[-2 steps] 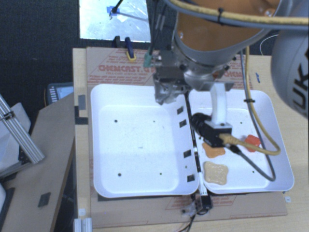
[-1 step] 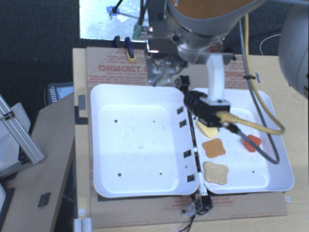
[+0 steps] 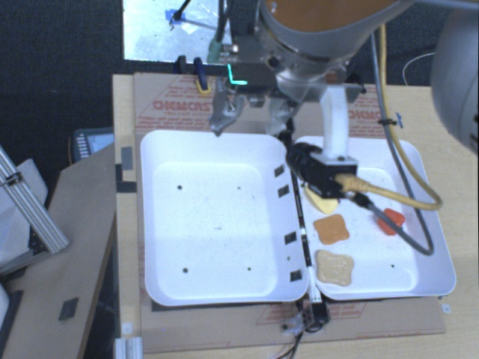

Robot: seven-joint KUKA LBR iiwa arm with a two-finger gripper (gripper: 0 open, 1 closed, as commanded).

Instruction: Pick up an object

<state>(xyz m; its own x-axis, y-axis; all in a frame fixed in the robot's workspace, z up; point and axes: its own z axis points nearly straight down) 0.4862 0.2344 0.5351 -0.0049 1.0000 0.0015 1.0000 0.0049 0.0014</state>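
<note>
a: where was the gripper (image 3: 251, 118)?
b: it hung over the left bin's (image 3: 209, 215) far rim, fingers apart, holding nothing.
a: and the objects?
b: an orange piece (image 3: 331, 229), a tan piece (image 3: 334, 268) and a red piece (image 3: 390, 221) lay in the right bin (image 3: 419, 268).
</note>
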